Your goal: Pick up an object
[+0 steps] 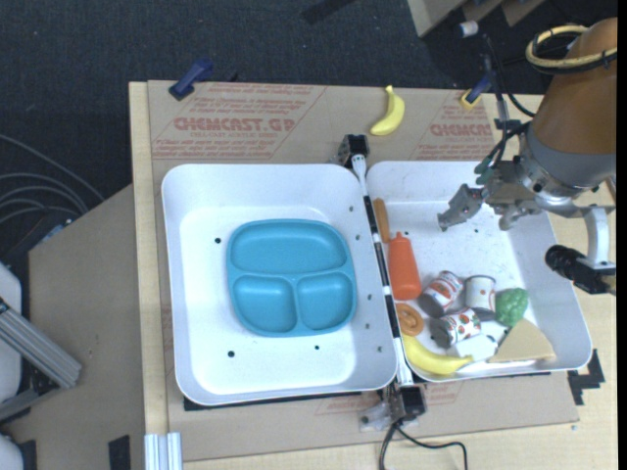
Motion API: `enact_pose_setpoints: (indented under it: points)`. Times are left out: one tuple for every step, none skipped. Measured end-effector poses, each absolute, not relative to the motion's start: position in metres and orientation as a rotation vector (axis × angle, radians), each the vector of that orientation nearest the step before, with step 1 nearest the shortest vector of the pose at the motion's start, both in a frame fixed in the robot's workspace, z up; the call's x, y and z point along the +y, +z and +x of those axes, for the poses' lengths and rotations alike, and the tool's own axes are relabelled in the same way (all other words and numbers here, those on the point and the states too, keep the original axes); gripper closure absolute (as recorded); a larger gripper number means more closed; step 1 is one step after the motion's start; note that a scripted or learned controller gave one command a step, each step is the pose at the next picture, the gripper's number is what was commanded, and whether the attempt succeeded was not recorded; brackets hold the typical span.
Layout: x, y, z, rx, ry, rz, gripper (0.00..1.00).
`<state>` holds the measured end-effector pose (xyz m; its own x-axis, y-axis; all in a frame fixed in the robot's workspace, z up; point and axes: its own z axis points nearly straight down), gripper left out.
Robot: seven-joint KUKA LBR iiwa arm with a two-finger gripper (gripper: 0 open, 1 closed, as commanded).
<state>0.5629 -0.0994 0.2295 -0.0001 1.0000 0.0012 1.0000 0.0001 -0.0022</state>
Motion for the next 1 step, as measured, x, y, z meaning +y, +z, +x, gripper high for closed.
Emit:
enact_pose_setpoints:
  points:
    - [-0.1099,0.1270,0.6126,-2.220,0.002,-2.220,0.00]
